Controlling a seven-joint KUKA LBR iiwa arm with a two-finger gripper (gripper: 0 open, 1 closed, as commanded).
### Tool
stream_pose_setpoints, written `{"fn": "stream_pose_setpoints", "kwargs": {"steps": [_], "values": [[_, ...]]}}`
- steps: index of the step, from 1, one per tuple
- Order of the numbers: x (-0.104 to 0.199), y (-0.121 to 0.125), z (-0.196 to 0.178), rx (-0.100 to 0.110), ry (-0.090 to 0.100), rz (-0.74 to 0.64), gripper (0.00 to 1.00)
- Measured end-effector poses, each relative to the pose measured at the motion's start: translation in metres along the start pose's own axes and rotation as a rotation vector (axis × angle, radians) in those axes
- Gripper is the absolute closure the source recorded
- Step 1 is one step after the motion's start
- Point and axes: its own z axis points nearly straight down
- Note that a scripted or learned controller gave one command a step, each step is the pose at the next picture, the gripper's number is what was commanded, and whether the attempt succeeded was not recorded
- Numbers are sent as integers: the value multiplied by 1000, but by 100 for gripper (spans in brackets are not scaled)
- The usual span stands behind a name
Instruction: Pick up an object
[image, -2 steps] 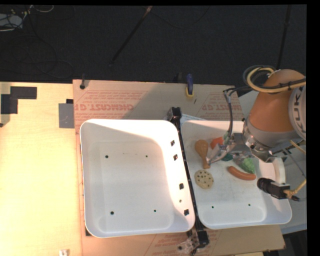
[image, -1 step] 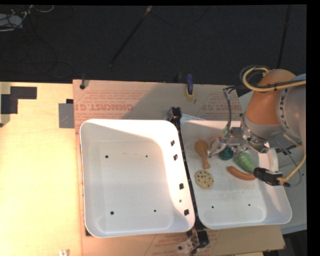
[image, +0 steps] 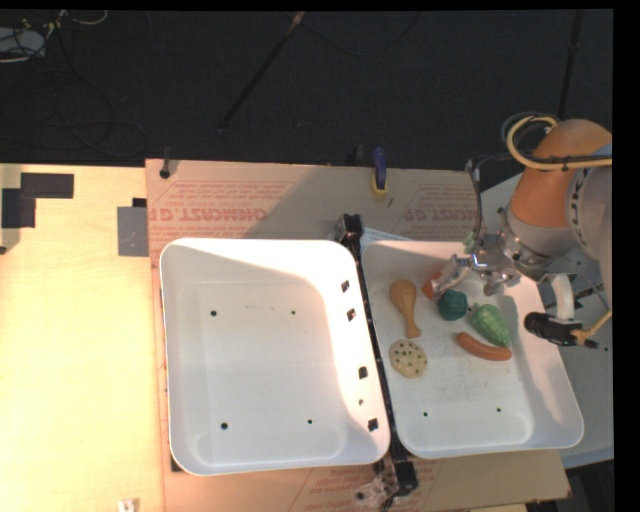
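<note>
Several small toy foods lie in the right bin (image: 540, 420): a tan drumstick (image: 405, 303), a speckled cookie (image: 408, 358), a teal round piece (image: 452, 304), a green piece (image: 491, 323), an orange-red sausage (image: 484, 346) and a small red piece (image: 431, 289). My gripper (image: 470, 284) hangs at the bin's far side, just above and behind the teal piece. It is open, its fingers spread, with nothing between them. The red piece sits by its left finger.
The left bin (image: 190, 400) adjoins the right one along a black divider (image: 362, 330). The arm's orange band (image: 560, 180) and grey wrist rise over the right bin's far right corner. A black part with a cable (image: 555, 328) overhangs the right rim.
</note>
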Motion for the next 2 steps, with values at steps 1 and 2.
{"fn": "stream_pose_setpoints", "kwargs": {"steps": [1,2], "values": [[9,0,-47,-2,1,0,0],[-10,-1,-30,3,0,0,0]]}}
